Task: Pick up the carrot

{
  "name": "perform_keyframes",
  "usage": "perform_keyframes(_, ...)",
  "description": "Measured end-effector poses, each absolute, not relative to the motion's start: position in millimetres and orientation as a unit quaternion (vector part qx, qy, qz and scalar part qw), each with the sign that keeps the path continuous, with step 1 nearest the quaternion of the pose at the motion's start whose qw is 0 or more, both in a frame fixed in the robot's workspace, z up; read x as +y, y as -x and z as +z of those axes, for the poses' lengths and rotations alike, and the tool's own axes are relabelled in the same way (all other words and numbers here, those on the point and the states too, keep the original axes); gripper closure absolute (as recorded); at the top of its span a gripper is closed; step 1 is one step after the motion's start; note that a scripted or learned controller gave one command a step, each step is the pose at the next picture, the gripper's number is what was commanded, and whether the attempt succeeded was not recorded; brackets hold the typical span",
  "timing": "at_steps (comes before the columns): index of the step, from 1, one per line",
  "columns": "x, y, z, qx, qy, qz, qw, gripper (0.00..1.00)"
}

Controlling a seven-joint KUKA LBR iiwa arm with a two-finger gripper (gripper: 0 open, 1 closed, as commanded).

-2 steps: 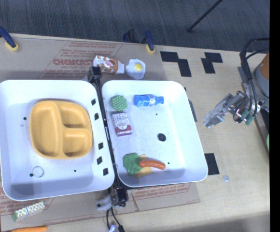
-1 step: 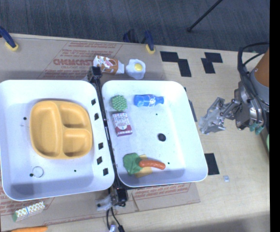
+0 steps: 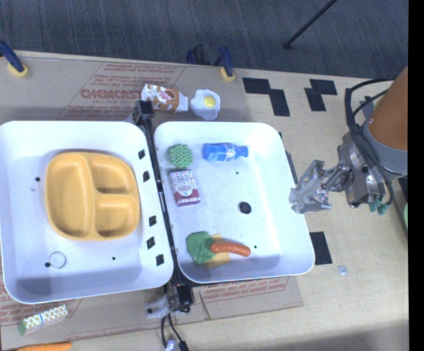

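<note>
Camera view: carrot (image 3: 229,249) at right bin's (image 3: 289,196) near edge looks light, rigid, smooth; I'd pinch mid-shaft; jaws' state indiscernible.

Even, fairly bright overhead light falls on the surface (image 3: 343,298). The 2 white bins (image 3: 22,152) look close to washed out, with soft grey shadows along their near walls. The picture is slightly soft and grainy, with small details blurred.
</note>
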State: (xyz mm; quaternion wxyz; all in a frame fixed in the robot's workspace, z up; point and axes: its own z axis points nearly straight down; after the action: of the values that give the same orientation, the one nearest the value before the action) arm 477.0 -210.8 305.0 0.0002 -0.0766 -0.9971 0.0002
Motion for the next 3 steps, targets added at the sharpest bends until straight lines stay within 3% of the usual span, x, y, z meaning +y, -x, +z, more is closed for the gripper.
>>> perform_keyframes(1, -211.0, -477.1, 343.9, -0.998, -0.057, 0.001, -0.001, 1.0)
perform_keyframes(2, -211.0, -480.4, 307.1, -0.998, -0.068, -0.0001, 0.0, 1.0)
perform_keyframes(3, -207.6, -483.7, 315.9, -0.982, -0.188, 0.0007, -0.001, 1.0)
